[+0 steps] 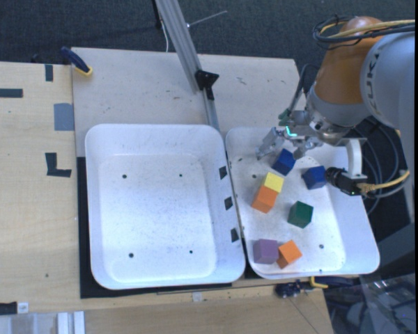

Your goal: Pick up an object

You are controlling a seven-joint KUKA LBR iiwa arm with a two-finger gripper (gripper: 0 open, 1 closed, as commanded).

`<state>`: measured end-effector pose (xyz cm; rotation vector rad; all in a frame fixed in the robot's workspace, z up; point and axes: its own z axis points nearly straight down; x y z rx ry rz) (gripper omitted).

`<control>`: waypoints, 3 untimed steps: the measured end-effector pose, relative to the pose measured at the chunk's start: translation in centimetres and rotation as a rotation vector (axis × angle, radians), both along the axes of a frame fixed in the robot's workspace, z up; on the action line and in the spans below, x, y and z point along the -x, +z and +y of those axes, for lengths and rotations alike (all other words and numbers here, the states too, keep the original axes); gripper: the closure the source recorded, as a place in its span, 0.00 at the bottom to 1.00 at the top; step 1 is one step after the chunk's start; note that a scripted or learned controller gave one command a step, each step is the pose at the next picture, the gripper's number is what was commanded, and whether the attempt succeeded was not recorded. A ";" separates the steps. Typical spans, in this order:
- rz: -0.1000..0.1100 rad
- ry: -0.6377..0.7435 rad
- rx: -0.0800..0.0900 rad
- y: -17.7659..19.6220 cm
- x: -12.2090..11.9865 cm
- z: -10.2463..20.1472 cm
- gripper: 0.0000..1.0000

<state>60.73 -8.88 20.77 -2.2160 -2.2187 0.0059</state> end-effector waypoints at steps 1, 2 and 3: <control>-0.005 0.001 0.001 0.3 -0.1 0.0 0.00; 0.001 0.000 0.002 -6.1 -0.2 -0.4 0.00; 0.000 0.000 0.002 -11.5 -0.1 -0.4 0.00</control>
